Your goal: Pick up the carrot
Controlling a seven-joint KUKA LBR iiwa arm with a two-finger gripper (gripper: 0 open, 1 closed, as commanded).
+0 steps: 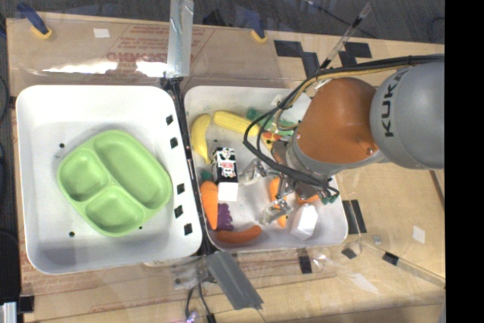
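Two white bins side by side. Left bin [38, 163] holds a green divided plate [113, 181], three compartments, lying flat near the bin's middle.

Right bin [333, 231] is crowded with toy food. Carrot [209, 197] lies by the left wall of this bin, just right of the divider between bins. Long axis runs roughly top to bottom in the view, slightly tilted; the broad end is up, and the lower end meets a dark purple item [224, 216], so the tip cannot be made out. Carrot lies flat and free; nothing grips it.

Above the carrot: banana [200, 137], curved, along the same wall. Corn cob [231, 121] just right of the banana top, lying across. A small black-and-white carton [225, 165] stands between banana and carrot, with a white piece touching its lower edge. Sausage [239, 235], reddish-orange, lies along the near wall, long axis left to right. White block [305, 222] near the lower right corner.

Arm [355, 125] comes in from the right, orange band over the bin's right half. Gripper [278, 202] hangs low over the bin's middle-right, apart from the carrot, near some orange pieces [302, 200]. Cannot tell whether it is open or closed; tangled cables and the wrist blur that area.
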